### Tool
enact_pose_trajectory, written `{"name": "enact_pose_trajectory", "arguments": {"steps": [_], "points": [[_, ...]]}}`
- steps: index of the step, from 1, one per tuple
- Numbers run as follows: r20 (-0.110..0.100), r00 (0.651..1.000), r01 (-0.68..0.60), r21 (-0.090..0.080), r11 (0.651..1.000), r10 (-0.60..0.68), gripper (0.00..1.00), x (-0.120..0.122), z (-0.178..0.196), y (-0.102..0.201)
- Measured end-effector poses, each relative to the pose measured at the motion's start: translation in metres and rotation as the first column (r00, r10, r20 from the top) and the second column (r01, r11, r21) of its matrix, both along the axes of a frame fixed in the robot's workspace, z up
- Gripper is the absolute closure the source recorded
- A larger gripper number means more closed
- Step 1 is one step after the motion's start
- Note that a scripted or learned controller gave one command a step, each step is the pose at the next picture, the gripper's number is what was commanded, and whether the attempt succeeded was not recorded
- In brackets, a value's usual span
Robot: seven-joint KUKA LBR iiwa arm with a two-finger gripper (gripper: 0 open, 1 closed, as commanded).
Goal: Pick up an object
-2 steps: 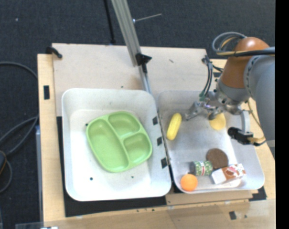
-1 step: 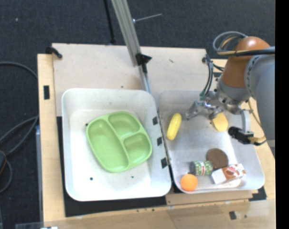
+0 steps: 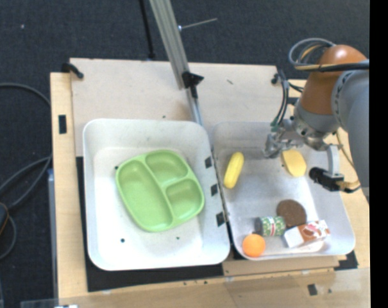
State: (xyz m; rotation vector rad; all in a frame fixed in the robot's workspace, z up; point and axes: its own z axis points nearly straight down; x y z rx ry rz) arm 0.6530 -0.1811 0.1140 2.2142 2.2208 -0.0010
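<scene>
Sitting at the near edge of the right bin (image 3: 347,226), an orange ball (image 3: 254,244) rests in the front corner. Just beside it lies a small green can (image 3: 270,225) on its side. A red and white carton (image 3: 306,234) lies to the right of the can, and a brown round cookie (image 3: 291,212) sits just behind them, touching the carton. These 4 things crowd the front of this bin.

Farther back in the same bin, a yellow banana (image 3: 233,169) lies near the left wall, well apart from the others. A pale yellow lemon-like piece (image 3: 295,163) sits near the right side, at the back.

The gripper (image 3: 277,144) hangs just beside that pale yellow piece, on its left, low over the back of the bin. I cannot tell if it is open or closed, and nothing shows in its grip. The grey arm (image 3: 351,101) with its orange band (image 3: 325,85) comes in from the right.

The left bin (image 3: 104,236) holds 1 green tray (image 3: 160,189) with 3 parts. It lies flat in the middle.

Behind both bins, a silver pole (image 3: 171,34) leans up from the bench (image 3: 126,85).
</scene>
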Motion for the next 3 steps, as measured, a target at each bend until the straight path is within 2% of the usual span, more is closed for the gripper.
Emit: {"name": "enact_pose_trajectory", "arguments": {"steps": [2, 3], "points": [[0.003, 1.000, 0.002, 0.002, 1.000, -0.002, 1.00, -0.001, 0.097, -0.012], [0.002, 1.000, 0.002, 0.002, 1.000, -0.002, 1.00, -0.001, 0.129, -0.013]]}}
